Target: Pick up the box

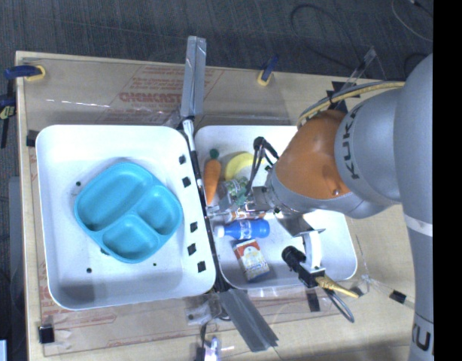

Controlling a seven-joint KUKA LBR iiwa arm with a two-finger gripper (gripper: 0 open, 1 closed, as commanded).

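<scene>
Two shallow white bins sit side by side on the bench, and places below are given relative to the right bin (344, 265). Well to its left, in the left bin (58, 201), lies a blue divided tray (129, 210) with three compartments. Just inside the right bin's left wall an orange carrot (211, 180) lies lengthwise, with a yellow, lemon-like fruit (238, 164) beside it near the far wall. Toward the bin's middle lies a blue bottle (246, 230) on its side, and just nearer the front wall rests the box (252, 260), small, with a red and white printed face whose writing is too small to read; nothing grips it. The gripper (242, 198) hangs low over the clutter between the carrot and the bottle, above and beyond the box; whether its fingers are apart or together I cannot tell, since wrist and cables mask them. The arm (381, 156) reaches in over the bin's right side, its orange band (317, 164) directly above the bin, and black letters reading "KUK" run along the grey link. Behind both bins, faint red "CHEMCAST" printing shows on the bench sheet (148, 89).
</scene>
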